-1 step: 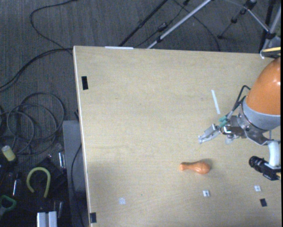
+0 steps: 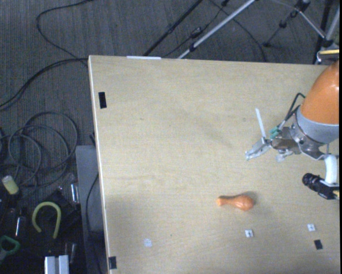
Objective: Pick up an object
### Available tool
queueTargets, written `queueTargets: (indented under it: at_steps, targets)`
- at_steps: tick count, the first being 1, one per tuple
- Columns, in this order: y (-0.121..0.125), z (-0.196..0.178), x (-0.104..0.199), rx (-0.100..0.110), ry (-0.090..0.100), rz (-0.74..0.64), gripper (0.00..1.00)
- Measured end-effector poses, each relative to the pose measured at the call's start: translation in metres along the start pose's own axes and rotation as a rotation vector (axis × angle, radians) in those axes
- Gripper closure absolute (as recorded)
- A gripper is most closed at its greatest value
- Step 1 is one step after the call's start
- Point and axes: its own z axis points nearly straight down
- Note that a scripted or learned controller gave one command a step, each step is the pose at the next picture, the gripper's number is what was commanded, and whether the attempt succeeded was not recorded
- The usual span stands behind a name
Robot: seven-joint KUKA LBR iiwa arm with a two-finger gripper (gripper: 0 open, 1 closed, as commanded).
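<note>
An orange, gourd-shaped object (image 2: 237, 201) lies on its side on the tan bench top (image 2: 171, 130), towards the lower middle, with its narrow end pointing left. My gripper (image 2: 255, 151) reaches in from the right under the orange wrist band (image 2: 325, 101). It hangs above the bench, up and slightly right of the orange object and clearly apart from it. Nothing shows in the gripper. A thin white strip (image 2: 260, 124) sticks up from the gripper body.
Small square markers (image 2: 249, 233) (image 2: 311, 228) dot the bench near its front right. Black tags (image 2: 102, 100) sit along the left edge. Cables and tools (image 2: 39, 153) lie on the floor to the left, and stand legs (image 2: 233, 10) cross behind the bench.
</note>
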Motion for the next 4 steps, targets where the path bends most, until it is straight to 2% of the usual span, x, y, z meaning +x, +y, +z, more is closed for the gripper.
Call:
queueTargets:
  at_steps: [1, 2, 3, 4]
  targets:
    - [0.060, 0.078, 0.011, 0.001, -0.003, -0.075, 0.00]
    - [0.086, 0.078, 0.069, -0.001, -0.003, -0.260, 0.00]
    - [0.122, 0.077, 0.098, -0.001, -0.003, -0.277, 0.00]
    - [0.122, 0.068, 0.098, 0.000, -0.006, -0.277, 1.00]
